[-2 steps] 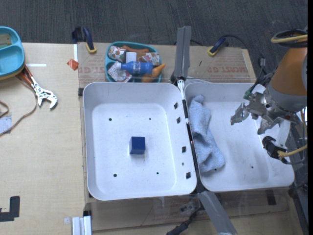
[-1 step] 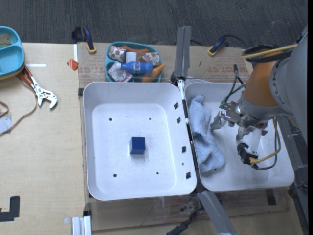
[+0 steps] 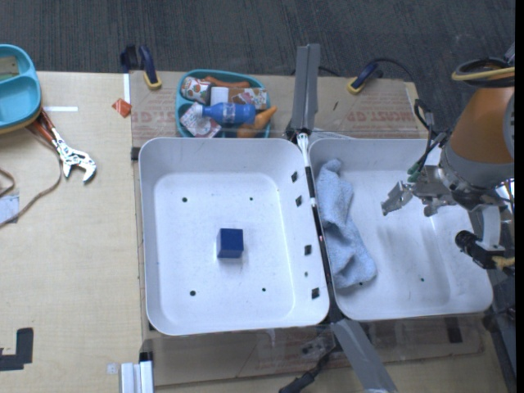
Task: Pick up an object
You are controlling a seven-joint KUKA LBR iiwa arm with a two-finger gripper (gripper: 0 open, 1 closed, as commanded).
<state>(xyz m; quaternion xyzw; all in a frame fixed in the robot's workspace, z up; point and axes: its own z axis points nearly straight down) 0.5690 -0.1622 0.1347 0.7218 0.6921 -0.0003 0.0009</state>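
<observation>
A small blue cube (image 3: 230,243) lies near the middle of the left bin (image 3: 164,301). A light blue cloth (image 3: 342,223) lies crumpled along the left wall of the right bin (image 3: 458,300), running from the far corner toward the near side. My gripper (image 3: 410,204) hangs over the far right part of the right bin, to the right of the cloth and apart from it. Its two fingers (image 3: 392,202) are spread open, and nothing sits between them. The orange band of the arm (image 3: 483,121) shows above it.
Behind the left bin stands a blue tub (image 3: 223,105) full of small items. A wrench (image 3: 74,160) and a teal tray (image 3: 12,84) lie on the bench at the far left. A metal divider post (image 3: 306,88) rises between the bins at the back.
</observation>
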